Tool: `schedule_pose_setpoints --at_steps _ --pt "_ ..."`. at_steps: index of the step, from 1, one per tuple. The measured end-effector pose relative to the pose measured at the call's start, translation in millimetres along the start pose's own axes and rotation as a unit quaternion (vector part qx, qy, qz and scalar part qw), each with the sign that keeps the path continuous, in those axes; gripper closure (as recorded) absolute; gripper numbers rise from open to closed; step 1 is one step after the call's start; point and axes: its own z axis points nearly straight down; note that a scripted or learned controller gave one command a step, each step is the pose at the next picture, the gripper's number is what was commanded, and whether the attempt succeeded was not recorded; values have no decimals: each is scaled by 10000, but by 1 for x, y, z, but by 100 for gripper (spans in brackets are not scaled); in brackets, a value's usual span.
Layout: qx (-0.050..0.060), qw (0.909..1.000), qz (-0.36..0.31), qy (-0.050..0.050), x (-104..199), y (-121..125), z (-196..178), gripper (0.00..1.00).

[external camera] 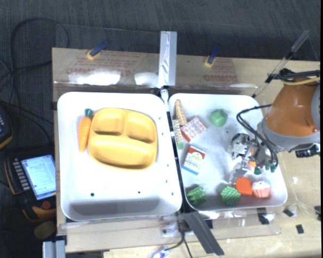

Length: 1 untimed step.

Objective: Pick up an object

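Right bin (215, 98), bench: my claw (242, 157) low at its 4 o'clock side, finger gap unreadable, nothing visibly held; nearest pick, orange block (243, 186), sits just at claw's 6 o'clock.

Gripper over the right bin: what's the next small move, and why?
Probably a short, straight descent. The gripper hangs low over the right bin, close above the orange toy and the cupcake near the front wall, and nothing shows in its grasp. The green ball lies farther off, so the orange toy looks the nearest target.
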Motion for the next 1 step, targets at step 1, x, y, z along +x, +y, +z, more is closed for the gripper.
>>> schedule_pose_setpoints --at_steps 1 --pt "51 9985 540 -33 2 9 1 0"
